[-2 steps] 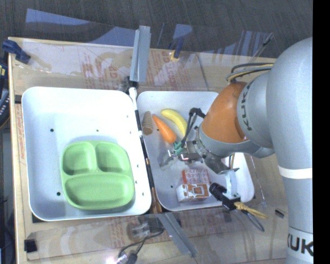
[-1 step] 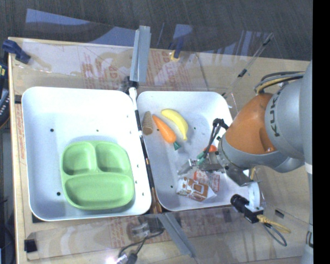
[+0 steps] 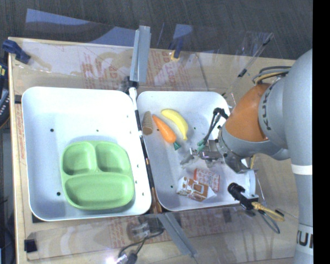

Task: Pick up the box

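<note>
The box [image 3: 198, 183], a small white carton with orange-brown print, lies flat near the lower edge of the right bin [image 3: 166, 194], its long axis running roughly from ten o'clock to four o'clock. The gripper [image 3: 204, 150] hangs just beside it at about twelve o'clock, so the box lies toward six o'clock from the gripper, a short way off and not between its parts. Whether the gripper is released or clenched cannot be told from this slant; nothing shows grasped in it. Judging from that, the coming move calls for a short shift toward six o'clock and a descent across the box's narrow width. Farther out, at eleven o'clock from the box, lie a carrot [image 3: 164, 128] and a banana [image 3: 176, 122]. The left bin [image 3: 38, 109] carries a green divided plate [image 3: 97, 176].
</note>
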{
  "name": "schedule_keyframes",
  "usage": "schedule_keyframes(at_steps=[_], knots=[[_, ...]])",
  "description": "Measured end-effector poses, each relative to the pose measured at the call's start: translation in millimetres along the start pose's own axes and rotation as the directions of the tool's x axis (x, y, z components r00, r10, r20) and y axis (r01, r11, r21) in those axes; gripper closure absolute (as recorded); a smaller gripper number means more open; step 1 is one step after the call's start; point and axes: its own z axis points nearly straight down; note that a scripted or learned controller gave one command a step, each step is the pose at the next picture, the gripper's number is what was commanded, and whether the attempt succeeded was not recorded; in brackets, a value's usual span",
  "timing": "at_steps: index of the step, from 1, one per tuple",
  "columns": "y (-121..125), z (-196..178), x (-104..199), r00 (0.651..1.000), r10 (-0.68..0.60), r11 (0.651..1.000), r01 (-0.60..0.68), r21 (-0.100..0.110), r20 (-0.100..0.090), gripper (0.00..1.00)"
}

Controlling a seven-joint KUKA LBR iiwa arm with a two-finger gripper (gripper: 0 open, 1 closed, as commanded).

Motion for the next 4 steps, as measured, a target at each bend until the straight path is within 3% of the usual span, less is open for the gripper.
schedule_keyframes(at_steps=[1, 2, 3, 4], knots=[[54.0, -1.1, 6.5, 0.995, -0.102, 0.995, 0.102, -0.003, -0.001, 0.00], [3.3, -17.9, 1.3, 0.987, -0.160, 0.987, 0.160, -0.002, -0.001, 0.00], [71.0, -0.6, 5.2, 0.976, -0.216, 0.976, 0.216, -0.002, -0.001, 0.00], [-10.3, -61.7, 23.8, 0.961, -0.278, 0.961, 0.278, -0.002, 0.000, 0.00]])
